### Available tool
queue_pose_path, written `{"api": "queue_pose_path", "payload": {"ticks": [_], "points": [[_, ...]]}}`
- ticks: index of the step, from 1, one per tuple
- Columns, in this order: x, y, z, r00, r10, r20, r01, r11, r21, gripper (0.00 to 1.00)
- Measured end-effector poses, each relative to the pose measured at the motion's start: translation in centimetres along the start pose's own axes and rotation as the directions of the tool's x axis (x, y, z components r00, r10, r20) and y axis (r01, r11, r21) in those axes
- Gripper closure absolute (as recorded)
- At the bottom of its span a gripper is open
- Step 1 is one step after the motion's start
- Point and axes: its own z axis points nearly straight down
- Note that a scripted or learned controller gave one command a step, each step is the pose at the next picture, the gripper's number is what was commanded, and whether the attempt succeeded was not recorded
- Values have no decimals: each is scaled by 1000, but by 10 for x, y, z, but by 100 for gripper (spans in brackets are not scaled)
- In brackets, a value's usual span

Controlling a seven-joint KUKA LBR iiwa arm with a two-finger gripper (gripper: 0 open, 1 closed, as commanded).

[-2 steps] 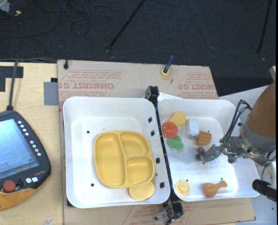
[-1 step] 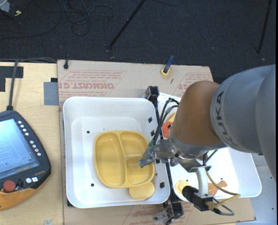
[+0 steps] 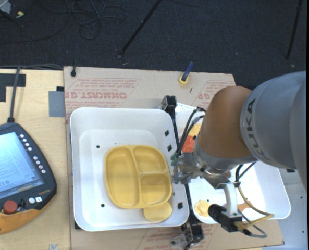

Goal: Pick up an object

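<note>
A yellow divided plate point(image 3: 138, 177) lies flat in the left bin point(image 3: 86, 139). A small yellow round dish point(image 3: 158, 212) pokes out from under its near edge. My gripper point(image 3: 179, 174) hangs over the divider between the two bins, just right of the plate's rim, with the big grey and orange wrist covering most of it. In the right bin point(image 3: 279, 202) a pale yellow object point(image 3: 201, 208) shows near the front. A yellow-orange object point(image 3: 194, 129) peeks out beside the arm at the back. The arm hides the rest of that bin.
A teach pendant point(image 3: 13, 171) rests on the bench at the left. A blue and yellow clamp point(image 3: 185, 76) sits on the cardboard behind the bins. Black clips point(image 3: 169, 104) hold the bin edges between the two bins.
</note>
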Motion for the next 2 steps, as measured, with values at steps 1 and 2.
{"api": "queue_pose_path", "payload": {"ticks": [1, 2], "points": [[-47, 69, -118, 1000, -2, 4, 2, 1000, -20, 100], [-71, 23, -128, 1000, 0, 1, 0, 1000, -2, 100]]}}
